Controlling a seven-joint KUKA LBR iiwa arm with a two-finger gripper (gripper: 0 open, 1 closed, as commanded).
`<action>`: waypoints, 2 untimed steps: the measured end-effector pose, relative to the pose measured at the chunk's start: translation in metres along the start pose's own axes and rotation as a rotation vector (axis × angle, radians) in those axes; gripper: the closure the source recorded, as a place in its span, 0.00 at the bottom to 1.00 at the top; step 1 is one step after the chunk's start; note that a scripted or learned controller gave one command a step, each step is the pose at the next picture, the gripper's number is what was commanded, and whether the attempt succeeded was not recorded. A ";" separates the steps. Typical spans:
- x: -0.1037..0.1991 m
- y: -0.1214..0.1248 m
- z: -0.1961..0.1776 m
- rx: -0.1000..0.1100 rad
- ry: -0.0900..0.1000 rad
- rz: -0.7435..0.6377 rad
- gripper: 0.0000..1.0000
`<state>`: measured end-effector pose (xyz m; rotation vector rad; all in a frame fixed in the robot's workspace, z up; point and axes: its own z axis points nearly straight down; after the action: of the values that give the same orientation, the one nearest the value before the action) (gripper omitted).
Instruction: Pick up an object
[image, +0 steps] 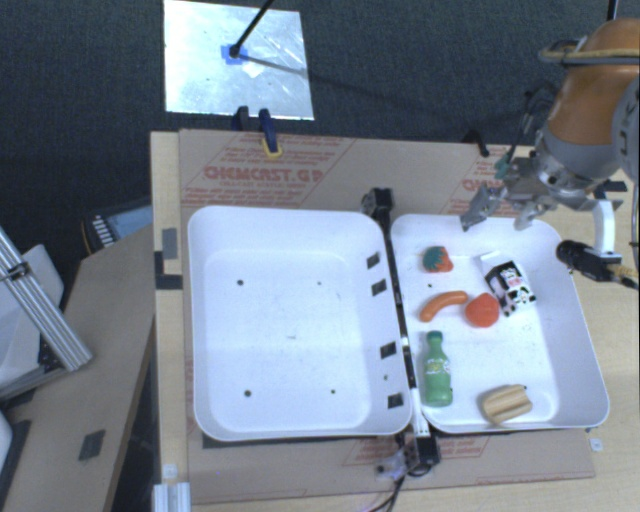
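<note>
Two smooth white bins sit side by side on the table (120, 300). The right bin (570, 345) holds a green bottle (436, 369), bread roll (506, 402), round tomato (482, 311), sausage (442, 304), spotted cow toy (508, 284) and a small green-orange piece (436, 260). The gripper (500, 212) hangs over its far edge, fingers apart, holding nothing.
</note>
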<state>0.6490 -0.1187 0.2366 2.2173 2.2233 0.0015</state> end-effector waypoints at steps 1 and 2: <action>-0.020 -0.048 0.042 0.006 0.000 0.004 0.00; -0.019 -0.044 0.028 -0.004 -0.001 0.000 1.00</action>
<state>0.6053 -0.1374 0.2081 2.2149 2.2212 0.0045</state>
